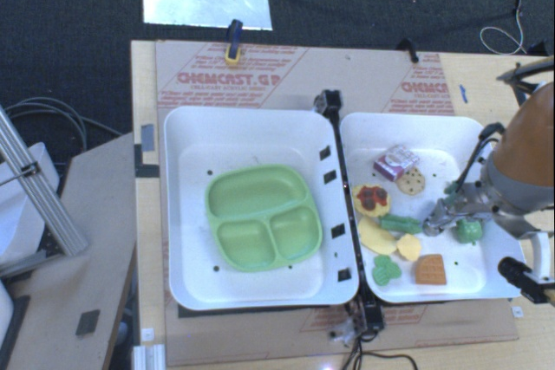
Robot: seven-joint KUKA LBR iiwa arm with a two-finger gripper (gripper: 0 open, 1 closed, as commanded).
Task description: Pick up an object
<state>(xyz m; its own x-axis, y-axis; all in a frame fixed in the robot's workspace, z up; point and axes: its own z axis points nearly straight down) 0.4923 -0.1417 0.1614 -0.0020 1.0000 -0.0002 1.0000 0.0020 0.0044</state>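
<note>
In the left bin [182, 186] lies a green tray [263, 217] with three compartments, flat, alone, and well apart from the arm. A black divider [340, 195] with clips runs between the two bins.

In the right bin [468, 130] the toy food sits in a loose cluster. Furthest left are a red-and-yellow pizza slice [372, 198], a yellow banana [376, 235] below it, and a green broccoli piece [386, 269] near the front wall. Next comes a green pickle [401, 224], its long axis running roughly left to right, its right end pointing at the hand. Above it are a wrapped packet [396, 162] and a round cookie [411, 180]. Below are a yellow wedge [408, 248] and an orange cracker [430, 269].

The hand [439, 217] is low over the bin, just beside the pickle's right end, perhaps touching it. Whether its fingers are spread or pressed together cannot be told; the parts are small and dark against the clutter. Nothing is seen pinched between them. A second green piece [469, 230] lies just right of the hand, partly under the wrist.

Judgement: the pickle is the nearest candidate, lying directly left of the hand. A grasp would need to close across its short width, not along its length.
</note>
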